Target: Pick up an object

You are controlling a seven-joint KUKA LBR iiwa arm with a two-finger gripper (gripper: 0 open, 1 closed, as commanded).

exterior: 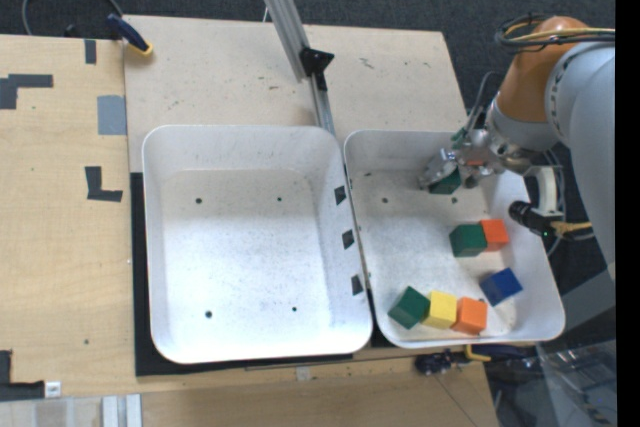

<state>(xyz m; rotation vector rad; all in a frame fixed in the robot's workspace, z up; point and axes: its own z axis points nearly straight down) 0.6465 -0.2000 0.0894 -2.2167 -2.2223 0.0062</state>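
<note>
Standing at the bench: the arm (560, 95) reaches in from 3 o'clock, and its gripper (445, 177) hangs over the upper part of the right bin (400, 155), toward that bin's 12 o'clock. A dark greenish shape sits at the gripper's tip; I cannot tell whether it is a block or part of the tool, nor whether the gripper is open or closed, so I record no grasp. Six loose blocks lie in the right bin. A green block (467, 241) and an orange block (494, 233) touch each other near the bin's middle-right, at about 5 o'clock from the gripper and apart from it. A blue block (500, 286) lies below them toward the 4 o'clock corner. Along the 6 o'clock wall a second green block (408, 306), a yellow block (441, 309) and a second orange block (470, 315) sit in a row, each touching the next. The left bin (160, 215) lies at 9 o'clock of the right one. Judgement on progress: nothing is plainly lifted, so the pick reads as not yet done. What remains, as I see it, is to bring the gripper over one block, close on it, and raise it from the floor of the bin; the green and orange pair look nearest.
</note>
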